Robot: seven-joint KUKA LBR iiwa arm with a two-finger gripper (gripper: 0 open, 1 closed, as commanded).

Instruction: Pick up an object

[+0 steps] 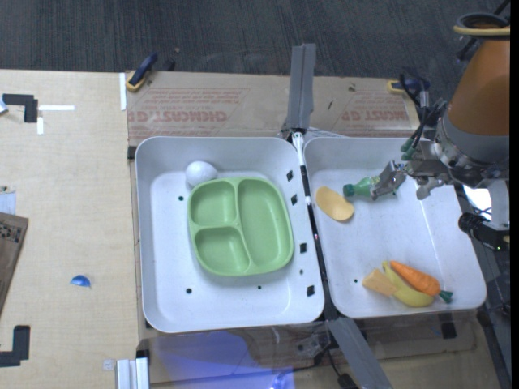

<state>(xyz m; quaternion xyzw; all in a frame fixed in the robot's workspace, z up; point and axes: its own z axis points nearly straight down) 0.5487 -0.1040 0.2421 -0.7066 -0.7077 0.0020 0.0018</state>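
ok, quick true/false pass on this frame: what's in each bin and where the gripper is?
1. The green divided plate lies in the left bin. True.
2. The carrot is in the left bin. False: it lies in the right bin, near its front edge, resting on the banana.
3. A white ball sits at the plate's far left corner. True.
4. The gripper hangs over the left bin. False: it is over the right bin's far part, right by a green-tipped object.
5. The yellow oval piece lies inside the plate. False: it lies on the right bin's floor near the divider.
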